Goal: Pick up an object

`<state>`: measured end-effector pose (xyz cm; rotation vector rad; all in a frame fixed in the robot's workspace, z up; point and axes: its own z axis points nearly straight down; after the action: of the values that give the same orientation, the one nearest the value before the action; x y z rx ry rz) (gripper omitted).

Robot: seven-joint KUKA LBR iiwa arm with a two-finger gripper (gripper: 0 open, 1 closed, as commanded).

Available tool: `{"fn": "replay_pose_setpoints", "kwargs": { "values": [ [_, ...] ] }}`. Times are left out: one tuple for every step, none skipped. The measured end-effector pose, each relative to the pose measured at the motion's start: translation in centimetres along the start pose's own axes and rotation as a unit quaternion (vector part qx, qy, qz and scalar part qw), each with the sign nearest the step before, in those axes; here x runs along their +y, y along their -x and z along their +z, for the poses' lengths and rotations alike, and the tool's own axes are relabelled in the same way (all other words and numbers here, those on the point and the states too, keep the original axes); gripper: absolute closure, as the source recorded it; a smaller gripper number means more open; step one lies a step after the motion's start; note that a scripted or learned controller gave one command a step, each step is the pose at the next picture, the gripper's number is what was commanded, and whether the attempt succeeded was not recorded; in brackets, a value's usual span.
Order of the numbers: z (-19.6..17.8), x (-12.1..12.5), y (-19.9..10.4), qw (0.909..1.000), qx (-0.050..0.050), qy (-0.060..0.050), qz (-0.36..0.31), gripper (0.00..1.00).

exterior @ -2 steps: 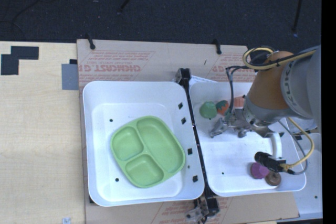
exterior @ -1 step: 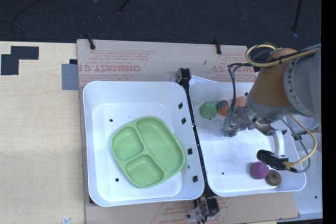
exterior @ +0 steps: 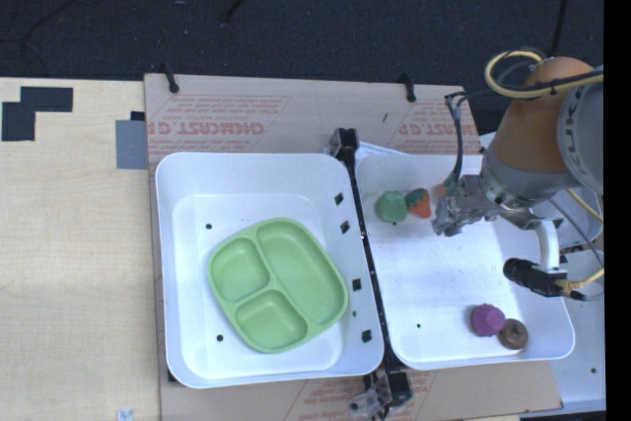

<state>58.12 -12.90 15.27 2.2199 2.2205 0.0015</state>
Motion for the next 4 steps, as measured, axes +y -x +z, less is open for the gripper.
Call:
{"fn": "replay_pose_setpoints", "kwargs": {
  "values": [
    [-5.3, 0.1, 0.1, 1.0, 0.0, 0.0, 0.0, 1.0],
    [-6.2, 0.6, -5.8, 1.0, 0.001, -0.002, -0.002, 1.0],
    [-7.4, 0.6, -11.1, 1.0, 0.001, -0.002, -0.002, 1.0],
    [-8.4, 0.8, -16.6, 1.0, 0.001, -0.002, -0.002, 1.0]
  ]
}}
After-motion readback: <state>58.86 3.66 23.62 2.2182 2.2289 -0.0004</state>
